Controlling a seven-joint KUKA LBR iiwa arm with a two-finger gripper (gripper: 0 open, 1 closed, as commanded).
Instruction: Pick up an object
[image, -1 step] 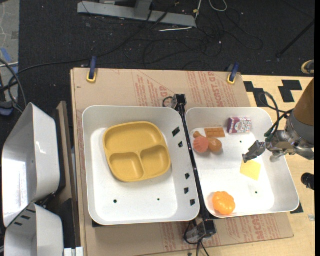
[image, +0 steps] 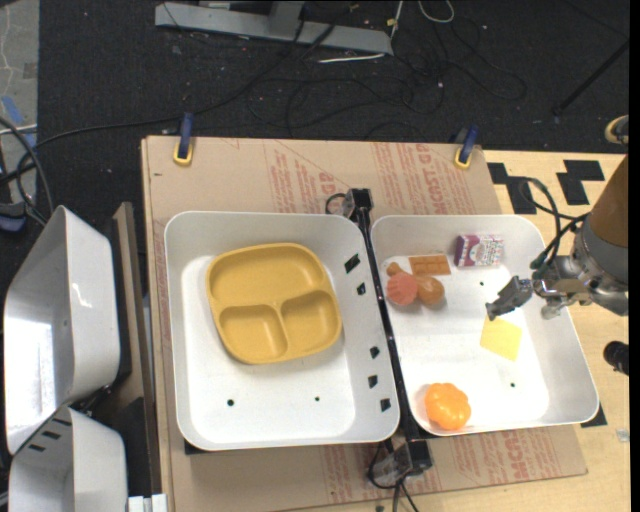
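Orange fruit (image: 447, 405) sits at lower right of the frame, while the gripper (image: 508, 298), its state not discernible, hovers just above the yellow block (image: 502, 338) at right-centre, judged light, stiff and flat, best taken across opposite edges.

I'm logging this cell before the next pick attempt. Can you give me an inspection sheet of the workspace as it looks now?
Surface: brown board carrying left bin and right bin.
Job's things: in the right bin, yellow block, orange fruit, pink and brown round pieces, orange wafer, purple-white carton.
Clutter: yellow divided plate in the left bin.
Grippers: gripper over the right bin, just above the yellow block; nothing seen between its jaws.
Cables: black leads on the floor; connector at the front edge.
Surroundings: blue-yellow clamps, white tubs at left.
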